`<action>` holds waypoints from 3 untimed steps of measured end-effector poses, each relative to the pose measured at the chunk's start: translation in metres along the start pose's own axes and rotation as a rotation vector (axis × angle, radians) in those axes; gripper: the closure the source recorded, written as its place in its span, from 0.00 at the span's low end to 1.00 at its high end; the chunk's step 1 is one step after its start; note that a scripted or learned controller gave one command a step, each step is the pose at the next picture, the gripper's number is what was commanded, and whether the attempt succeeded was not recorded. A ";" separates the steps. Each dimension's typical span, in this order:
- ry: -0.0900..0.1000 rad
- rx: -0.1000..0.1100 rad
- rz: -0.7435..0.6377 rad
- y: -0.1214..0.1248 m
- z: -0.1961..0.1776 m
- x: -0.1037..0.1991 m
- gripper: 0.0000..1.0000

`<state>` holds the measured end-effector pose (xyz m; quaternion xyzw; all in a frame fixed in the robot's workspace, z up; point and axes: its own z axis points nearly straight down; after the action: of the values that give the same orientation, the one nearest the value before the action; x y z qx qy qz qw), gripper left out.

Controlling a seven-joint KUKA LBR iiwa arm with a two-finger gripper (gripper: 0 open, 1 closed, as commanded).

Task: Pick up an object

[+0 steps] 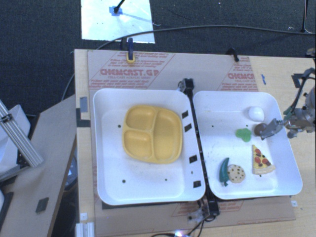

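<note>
The right bin [284, 181] holds several small toys. A white ball [256, 113] lies near its far right side and a green lump [243, 134] sits in the middle. Toward the front are a pizza slice [261, 160], a round cookie [236, 173] and a dark green pepper [224, 171]. My gripper [266, 130] reaches in over the bin's right rim, low between the white ball and the pizza slice, just right of the green lump. A small brown shape [259, 130] sits at its tip; whether it is a toy or part of the gripper is unclear.
The left bin [111, 181] holds a yellow divided plate [152, 133]. Black clips run along the seam between the bins [193, 137]. A blue-and-yellow clamp [130, 51] stands at the bench's far edge. A cable crosses the floor behind the bench.
</note>
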<state>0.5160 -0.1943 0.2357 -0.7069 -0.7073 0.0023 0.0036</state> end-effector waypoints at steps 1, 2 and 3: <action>-0.002 -0.010 -0.003 0.002 -0.005 0.000 0.00; -0.001 -0.006 -0.001 -0.007 0.047 0.001 0.00; -0.001 -0.007 -0.001 -0.008 0.109 0.005 0.00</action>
<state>0.5072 -0.1890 0.1269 -0.7067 -0.7075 0.0002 0.0010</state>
